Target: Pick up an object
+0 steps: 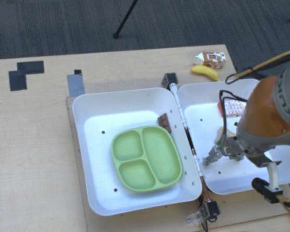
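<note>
Red-and-white packet (232,108) lying flat in right bin (209,126), toward the bin's 1 o'clock corner, its right part hidden under the arm. Gripper (211,158) low over the same bin's floor, at about 8 o'clock of the bin, close to the wall shared with the other bin; sits at 7 o'clock from the packet and apart from it. Open or closed: cannot tell from this slant, tip too small and blurred; cannot tell if anything is held either. Orange band (264,110) of the arm above the wrist, covering the bin's 3 o'clock side, grey link beyond it running off at 3 o'clock. Left bin (93,145) just beside the right one, rims touching. Green plate (146,159) with three compartments resting flat in the left bin, toward its 4 o'clock area. Small brown piece (163,120) at the plate's 1 o'clock edge, touching or nearly touching it, near the shared wall. Black clamp (170,79) at 12 o'clock of the seam between bins. Banana (205,72) on the bench (29,153) outside the bins, at 12 o'clock of the right bin, with a small wrapped snack (212,57) just beside it at its 1 o'clock. Black tape patches (24,74) and a grey block (76,84) at 11 o'clock of the left bin. Dark carpet (70,17) past the bench's 12 o'clock edge.
</note>
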### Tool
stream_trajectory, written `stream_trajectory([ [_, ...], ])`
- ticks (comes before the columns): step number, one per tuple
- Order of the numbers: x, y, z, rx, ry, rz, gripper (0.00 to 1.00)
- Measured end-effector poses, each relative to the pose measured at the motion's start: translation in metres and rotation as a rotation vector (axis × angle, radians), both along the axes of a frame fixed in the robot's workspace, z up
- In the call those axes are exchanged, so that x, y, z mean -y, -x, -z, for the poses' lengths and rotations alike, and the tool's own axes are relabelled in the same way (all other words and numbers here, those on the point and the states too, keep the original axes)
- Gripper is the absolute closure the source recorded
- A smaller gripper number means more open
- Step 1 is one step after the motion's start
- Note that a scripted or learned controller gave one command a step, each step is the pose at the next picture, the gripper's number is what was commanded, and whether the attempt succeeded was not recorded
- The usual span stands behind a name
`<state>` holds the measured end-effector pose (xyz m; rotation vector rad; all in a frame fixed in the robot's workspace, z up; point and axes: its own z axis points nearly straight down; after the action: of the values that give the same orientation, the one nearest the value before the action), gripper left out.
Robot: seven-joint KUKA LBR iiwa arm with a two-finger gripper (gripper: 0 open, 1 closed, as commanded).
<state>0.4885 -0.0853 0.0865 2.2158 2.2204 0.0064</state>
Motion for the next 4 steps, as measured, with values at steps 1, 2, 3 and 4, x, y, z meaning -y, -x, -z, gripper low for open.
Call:
stream_trajectory([
  [1, 0.0, -0.002, -0.011, 0.006, 0.0, -0.001, 1.0],
  [2, 0.009, -0.001, -0.001, 0.0, -0.005, -0.003, 1.0],
  [3, 0.005, -0.001, -0.001, 0.003, 0.003, 0.0, 1.0],
  [4, 0.001, -0.001, -0.001, 0.004, 0.006, 0.001, 1.0],
])
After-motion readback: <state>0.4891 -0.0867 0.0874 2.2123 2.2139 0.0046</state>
